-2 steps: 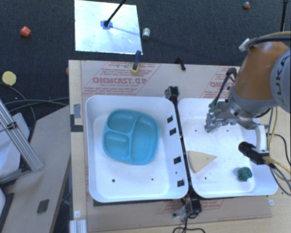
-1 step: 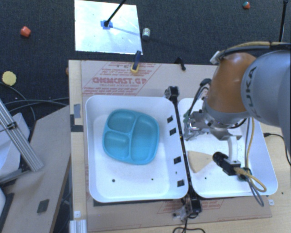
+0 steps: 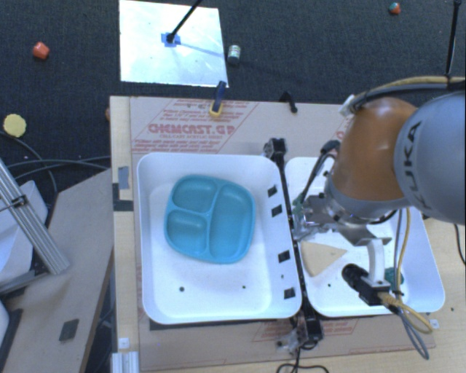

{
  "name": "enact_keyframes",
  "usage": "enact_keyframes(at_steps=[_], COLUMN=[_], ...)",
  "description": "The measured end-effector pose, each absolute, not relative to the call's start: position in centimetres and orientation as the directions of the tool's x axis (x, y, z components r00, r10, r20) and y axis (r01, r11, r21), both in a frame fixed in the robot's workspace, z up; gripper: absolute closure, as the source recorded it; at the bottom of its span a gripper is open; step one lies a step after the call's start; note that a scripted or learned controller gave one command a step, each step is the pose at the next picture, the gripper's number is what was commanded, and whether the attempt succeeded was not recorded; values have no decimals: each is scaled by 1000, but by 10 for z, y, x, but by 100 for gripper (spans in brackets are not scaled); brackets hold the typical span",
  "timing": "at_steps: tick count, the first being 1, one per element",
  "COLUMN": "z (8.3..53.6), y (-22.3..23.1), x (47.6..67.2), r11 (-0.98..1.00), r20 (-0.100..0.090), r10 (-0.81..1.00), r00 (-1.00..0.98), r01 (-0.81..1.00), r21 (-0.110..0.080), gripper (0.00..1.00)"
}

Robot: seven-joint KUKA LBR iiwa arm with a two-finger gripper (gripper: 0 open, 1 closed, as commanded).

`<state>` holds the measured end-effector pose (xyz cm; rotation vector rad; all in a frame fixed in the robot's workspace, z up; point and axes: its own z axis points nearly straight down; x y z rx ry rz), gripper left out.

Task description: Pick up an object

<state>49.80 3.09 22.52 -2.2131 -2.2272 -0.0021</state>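
Dark carpet floor (image 3: pixel 65 22) beyond surface. Orange-red block (image 3: pixel 40 50) far left, yellow ball (image 3: pixel 14 125) below it near black cables. Shiny metal sheet (image 3: pixel 171 42) lies flat; small silver cylinder (image 3: pixel 234 52) just beside its right edge. Small red-teal ball (image 3: pixel 394 9) top right.

Grey KUKA arm (image 3: pixel 437 156) reaching in from right, bent steeply downward. Orange band (image 3: pixel 375 149) above wrist, turned toward camera. Wrist assembly below band, metallic, cabled. Gripper (image 3: pixel 309 226) low beneath wrist, mostly hidden by arm's own bulk. Black cylindrical attachment (image 3: pixel 364 285) with yellow cable hanging off wrist's near side.
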Motion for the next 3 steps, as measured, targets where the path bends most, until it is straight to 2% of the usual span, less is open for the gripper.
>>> enact_keyframes(at_steps=[1, 2, 3], z=[204, 196, 160], y=[-55, 18, 185], x=[486, 568, 519], r11=[-8, 11, 19], r20=[-3, 0, 6], r10=[1000, 1000, 1000], r00=[8, -11, -19], r01=[1000, 1000, 1000], r21=[0, 8, -3], gripper=[100, 100, 100])
